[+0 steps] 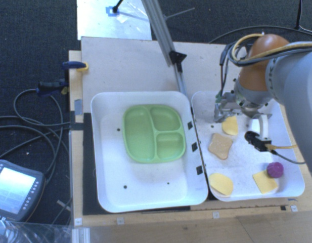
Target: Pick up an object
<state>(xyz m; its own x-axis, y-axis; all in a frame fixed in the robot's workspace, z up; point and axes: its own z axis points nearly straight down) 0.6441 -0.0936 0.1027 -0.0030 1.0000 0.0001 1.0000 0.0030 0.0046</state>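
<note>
**Gripper low in the right bin, beside a yellow round piece**

Down inside the right bin [244, 166]: the gripper [222, 116], just beyond the tan bread slice [220, 146], toward the far rim. Cannot tell whether open or closed, since the wrist body covers the tips from this slanted view. Nothing visibly held.

Just beside the gripper, also on the far side of the tan bread slice and very near it: a yellow round piece [230, 125], flat on the bin floor. Perhaps touching the gripper, but not clear enough to say.

On the near side of the tan bread slice, close to the front rim: a yellow oval piece [221, 184], lying flat. Further along the same front rim, well apart from the tan bread slice: a yellow square piece [265, 182], with a purple ball [275, 169] just beside it, seemingly touching its corner.

On the other side of the tan bread slice, past the divider between the bins: the left bin [110, 176], with a green divided plate [154, 133] flat near its middle.
</note>
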